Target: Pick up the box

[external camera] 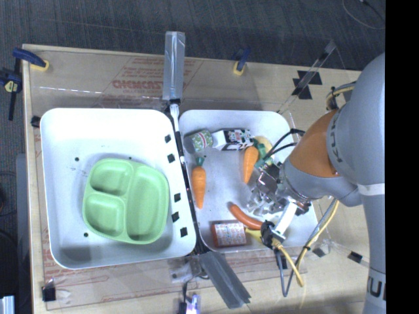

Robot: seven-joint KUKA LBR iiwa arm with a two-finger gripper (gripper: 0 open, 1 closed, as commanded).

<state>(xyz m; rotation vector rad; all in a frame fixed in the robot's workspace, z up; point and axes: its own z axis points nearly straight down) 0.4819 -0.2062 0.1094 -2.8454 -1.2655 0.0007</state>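
Observation:
A small black-and-white box [236, 136] lies at the back of the right bin [222, 118]. My gripper [264, 190] hangs low over the right side of that bin, roughly a hand's width in front of the box. It sits between an orange carrot [249, 163] and a red chili-like piece [245, 216]. The metal wrist parts blur together there, and I see nothing clearly held.
A green-and-white can [200, 140], a second carrot [198, 186] and a brown container with a red label [229, 233] also lie in the right bin. Something yellow-green [262, 144] pokes out behind the carrot. The left bin [59, 175] holds a green divided plate [126, 200].

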